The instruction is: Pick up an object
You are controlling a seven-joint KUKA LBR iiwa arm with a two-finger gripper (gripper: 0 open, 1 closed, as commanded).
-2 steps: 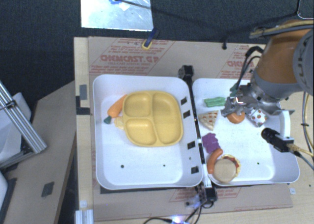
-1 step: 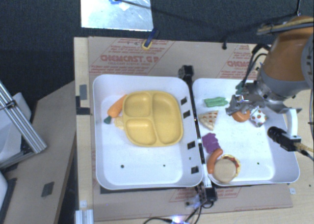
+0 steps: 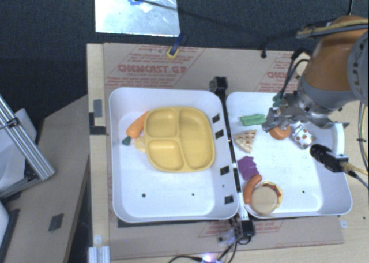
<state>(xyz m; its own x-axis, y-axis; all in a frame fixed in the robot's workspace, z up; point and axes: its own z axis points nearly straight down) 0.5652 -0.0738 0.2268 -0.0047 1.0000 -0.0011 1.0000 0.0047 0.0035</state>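
Observation:
My gripper [image 3: 275, 122] hangs low over the back of the right bin [image 3: 331, 198], reaching in from the right. An orange rounded piece [image 3: 281, 133] lies right under its tip, touching or almost touching it; I cannot see whether it is gripped. A green flat piece [image 3: 252, 119] lies just left of the gripper. A small white piece with dark spots [image 3: 301, 137] sits to the right of the orange one. A pizza slice [image 3: 246, 140], a purple piece [image 3: 248, 167], a sausage [image 3: 251, 187] and a round bun [image 3: 266, 198] lie along the bin's left side.
The left bin [image 3: 124, 198] holds a yellow divided plate [image 3: 176, 139] with a carrot [image 3: 136, 125] at its left edge. A black divider with clips [image 3: 226, 141] runs between the bins. The grey arm with its orange band [image 3: 334, 60] looms over the right bin's back right corner.

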